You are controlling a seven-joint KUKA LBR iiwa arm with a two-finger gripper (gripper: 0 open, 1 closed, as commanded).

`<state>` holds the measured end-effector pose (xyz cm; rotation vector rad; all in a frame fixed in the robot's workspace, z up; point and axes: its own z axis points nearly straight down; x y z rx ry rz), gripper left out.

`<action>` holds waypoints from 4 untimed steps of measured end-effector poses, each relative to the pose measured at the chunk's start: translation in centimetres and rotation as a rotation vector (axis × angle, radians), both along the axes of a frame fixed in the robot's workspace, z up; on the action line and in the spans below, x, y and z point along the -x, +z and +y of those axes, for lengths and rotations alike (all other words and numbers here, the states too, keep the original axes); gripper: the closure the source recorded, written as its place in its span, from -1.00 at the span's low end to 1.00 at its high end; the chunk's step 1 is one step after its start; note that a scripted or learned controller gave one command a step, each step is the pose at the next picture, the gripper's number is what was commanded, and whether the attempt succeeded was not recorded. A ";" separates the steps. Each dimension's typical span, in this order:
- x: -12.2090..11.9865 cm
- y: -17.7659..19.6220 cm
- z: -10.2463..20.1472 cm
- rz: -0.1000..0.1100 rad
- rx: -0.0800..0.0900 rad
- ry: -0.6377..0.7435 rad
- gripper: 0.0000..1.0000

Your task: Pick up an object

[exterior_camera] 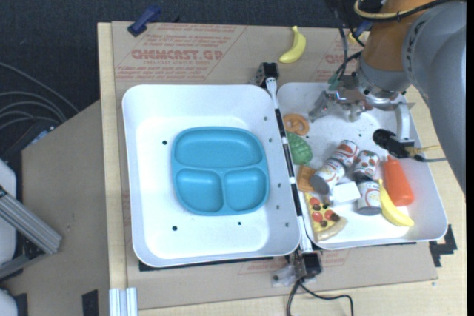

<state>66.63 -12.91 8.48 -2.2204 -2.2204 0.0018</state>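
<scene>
**Bench inspection: arm over the right bin, pincer state unclear**

Dark carpet surrounds a plywood bench (185,48) stamped with faded red lettering. From my remote seat I log two shallow white plastic bins with rounded corners, glossy and smooth. Left bin (148,233) carries a matte blue divided plate (220,169), three compartments, soft rounded outline. Right bin (429,222) holds a clutter of small toy items: a slice of pizza (326,217) at the near left corner, a green leafy piece (300,150), a pretzel (295,123), two printed cans (344,155) lying on their sides, an orange bottle (398,183) and a curved yellow banana (395,212) beside it. A second banana (294,46) lies on the bare wood behind the bins, and a blue clip (144,21) sits at the bench's far left edge.

Arm, grey with an orange band, reaches in from the right. Its gripper (342,101) hangs over the far part of the right bin, metallic and angular, above bare white floor. I cannot tell how wide the pincer stands, and I see nothing held in it.
</scene>
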 end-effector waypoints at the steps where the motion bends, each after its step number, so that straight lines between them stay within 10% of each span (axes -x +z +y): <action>1: -0.1 1.0 0.0 -0.002 0.001 0.000 1.00; 2: -0.1 1.0 0.0 -0.001 0.001 0.000 -1.00; 3: 0.0 0.0 1.4 0.000 0.000 0.001 -1.00; 4: -0.1 1.0 1.4 -0.001 0.000 0.001 1.00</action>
